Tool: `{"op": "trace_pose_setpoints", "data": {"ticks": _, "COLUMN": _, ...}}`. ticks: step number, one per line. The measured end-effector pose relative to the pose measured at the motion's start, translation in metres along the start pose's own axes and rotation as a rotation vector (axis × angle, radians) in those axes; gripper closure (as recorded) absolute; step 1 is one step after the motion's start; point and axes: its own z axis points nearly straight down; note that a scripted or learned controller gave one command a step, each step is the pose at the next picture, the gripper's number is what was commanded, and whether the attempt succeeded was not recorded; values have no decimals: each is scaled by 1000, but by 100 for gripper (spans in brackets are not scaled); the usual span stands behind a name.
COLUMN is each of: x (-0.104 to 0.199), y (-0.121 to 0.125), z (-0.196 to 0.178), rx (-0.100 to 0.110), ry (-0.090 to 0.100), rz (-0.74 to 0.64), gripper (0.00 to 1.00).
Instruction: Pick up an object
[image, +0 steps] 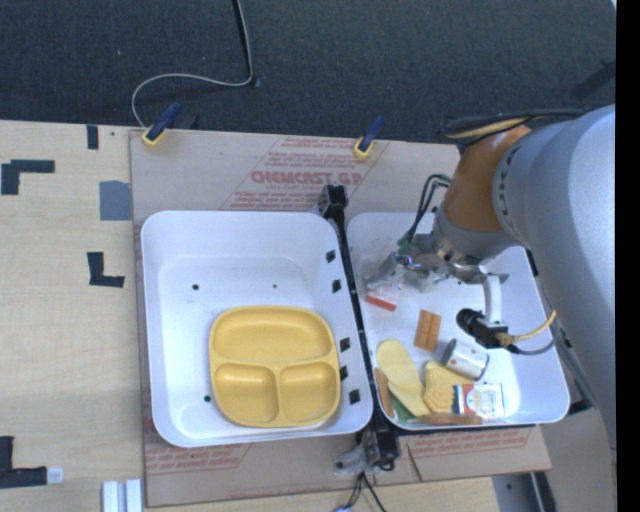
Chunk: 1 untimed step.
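Worktop (60, 300): pale wood-grain laminate w/ black tape marks; a brown cardboard sheet w/ red print lies over it, clipped at the far edge by two blue-yellow clamps.

Arm (560, 200): big smooth grey shell, orange band above the wrist, reaching in from the right and dipped over the right bin.

Left bin (165, 250): shallow, glossy white plastic, rounded corners. Holds a yellow tray (275, 365), matte plastic, three compartments, soft rounded outline.

Right bin (540, 395): same make, touching the left one along a black divider. Clutter is bunched at its near side: yellowish banana-like piece (398, 362), tan cracker-like biscuit (440, 390), white card w/ red print (482, 400), small grey-white cylinder (462, 358). Farther up, apart from the heap, a flat tan waffle-textured block (428, 330) and a small orange piece (380, 299).

End effector (400, 268): low in the right bin's far-left part, just above the orange piece. Metal and cable clutter there; can't tell if it's apart or together, and nothing visibly gripped.

Step, my read: approach/descent phase, pick not yet made. Likeliest target is the orange piece, closest to the tool. Next move calls for centring over it and closing squarely; it's small and flat, near the bin wall, so easy to miss or nudge away.
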Motion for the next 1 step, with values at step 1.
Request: {"op": "trace_pose_setpoints", "data": {"ticks": 1, "x": -32, "y": -55, "z": -4, "rx": -12, "ry": 3, "rz": 3, "gripper": 0}}
